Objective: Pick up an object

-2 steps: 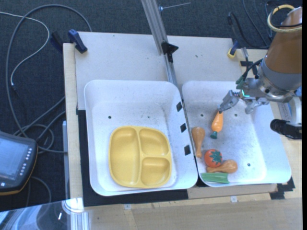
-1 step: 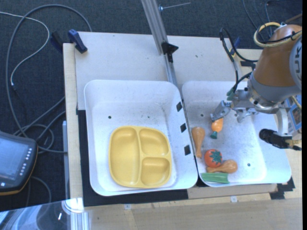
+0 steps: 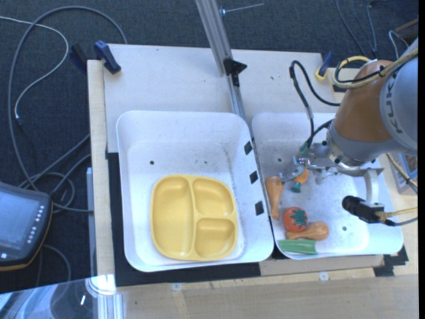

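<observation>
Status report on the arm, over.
Gripper low in right bin, by small orange piece. Tomato, carrot, green piece lie loose. Yellow tray in left bin.

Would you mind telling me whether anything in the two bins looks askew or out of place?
Only the green toy stands out: it lies on the right bin's near rim, partly over the edge.
</observation>
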`<state>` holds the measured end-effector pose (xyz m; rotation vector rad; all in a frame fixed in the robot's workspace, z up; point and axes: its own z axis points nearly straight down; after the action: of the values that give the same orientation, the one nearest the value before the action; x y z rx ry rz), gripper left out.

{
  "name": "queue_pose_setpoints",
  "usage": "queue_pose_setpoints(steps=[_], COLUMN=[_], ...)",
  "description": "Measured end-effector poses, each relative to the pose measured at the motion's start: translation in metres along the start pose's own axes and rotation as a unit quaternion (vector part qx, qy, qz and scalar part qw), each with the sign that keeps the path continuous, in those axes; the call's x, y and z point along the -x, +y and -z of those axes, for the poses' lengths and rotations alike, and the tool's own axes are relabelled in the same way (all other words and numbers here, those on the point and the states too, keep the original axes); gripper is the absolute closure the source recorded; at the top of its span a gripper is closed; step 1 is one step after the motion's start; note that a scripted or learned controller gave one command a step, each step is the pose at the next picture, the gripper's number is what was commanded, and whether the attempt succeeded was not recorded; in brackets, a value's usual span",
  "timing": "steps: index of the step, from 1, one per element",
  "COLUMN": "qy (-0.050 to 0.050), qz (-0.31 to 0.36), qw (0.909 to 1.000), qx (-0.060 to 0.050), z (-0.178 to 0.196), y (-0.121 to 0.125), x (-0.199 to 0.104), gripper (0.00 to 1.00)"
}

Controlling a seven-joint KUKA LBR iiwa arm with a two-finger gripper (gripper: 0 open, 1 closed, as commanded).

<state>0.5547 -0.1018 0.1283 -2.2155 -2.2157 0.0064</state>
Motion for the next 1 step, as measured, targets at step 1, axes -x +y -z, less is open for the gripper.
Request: queue_pose_setpoints(steps=[1], qy=[-0.006], qz=[-0.003], qw=[1.0000], qx=[0.007], z=[-0.0349], y=[0.0012], x=[0.0050], gripper=[0.00])
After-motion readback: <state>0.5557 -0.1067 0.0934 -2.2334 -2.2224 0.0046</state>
